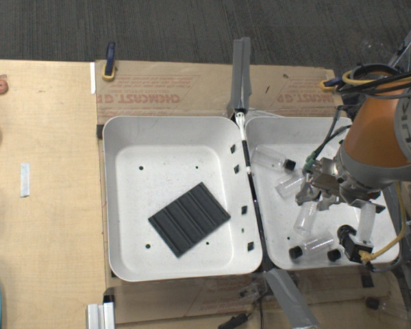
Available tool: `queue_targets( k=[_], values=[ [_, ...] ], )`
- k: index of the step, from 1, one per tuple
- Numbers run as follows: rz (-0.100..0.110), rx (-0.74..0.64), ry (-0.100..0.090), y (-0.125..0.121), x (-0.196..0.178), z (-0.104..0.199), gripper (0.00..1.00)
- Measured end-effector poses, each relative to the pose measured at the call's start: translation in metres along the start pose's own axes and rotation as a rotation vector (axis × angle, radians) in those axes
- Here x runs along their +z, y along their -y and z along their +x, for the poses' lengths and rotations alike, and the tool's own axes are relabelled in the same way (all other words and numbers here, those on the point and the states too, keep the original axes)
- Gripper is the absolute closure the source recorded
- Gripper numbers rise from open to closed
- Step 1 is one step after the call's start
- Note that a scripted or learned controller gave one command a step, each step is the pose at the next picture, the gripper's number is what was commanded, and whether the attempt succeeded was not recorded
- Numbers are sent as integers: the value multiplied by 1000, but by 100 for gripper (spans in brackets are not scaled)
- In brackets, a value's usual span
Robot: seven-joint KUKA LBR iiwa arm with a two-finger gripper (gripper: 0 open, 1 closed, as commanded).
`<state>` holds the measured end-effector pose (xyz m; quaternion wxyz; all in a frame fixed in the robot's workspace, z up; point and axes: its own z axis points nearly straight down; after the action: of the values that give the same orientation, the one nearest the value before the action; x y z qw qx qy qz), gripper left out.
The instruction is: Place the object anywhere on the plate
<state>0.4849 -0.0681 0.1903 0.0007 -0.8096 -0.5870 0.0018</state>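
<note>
A dark grey ribbed plate (189, 218) lies flat and turned at an angle in the left bin (123, 252). Several clear plastic tubes with black caps lie in the right bin (277, 256): one at the back left (276, 161), one near the front (314, 245), and one (305, 218) just under the tool. My gripper (315, 199) hangs low over the middle of the right bin, right above that clear tube. The wrist and the transparent plastic blur what lies between its tips.
The grey arm with its orange band (373, 139) covers the right bin's right side, with cables (370, 77) behind it. A metal divider bar (241, 74) stands between the bins at the back. Cardboard surrounds both bins.
</note>
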Motion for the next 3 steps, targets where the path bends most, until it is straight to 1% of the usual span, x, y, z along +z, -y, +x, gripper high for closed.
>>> queue_targets(
  k=[1,2,3],
  values=[
    [-2,-211,0,27,-34,61,100],
    [-1,-424,1,48,-44,121,100],
    [0,-397,2,18,-6,190,100]
  ],
)
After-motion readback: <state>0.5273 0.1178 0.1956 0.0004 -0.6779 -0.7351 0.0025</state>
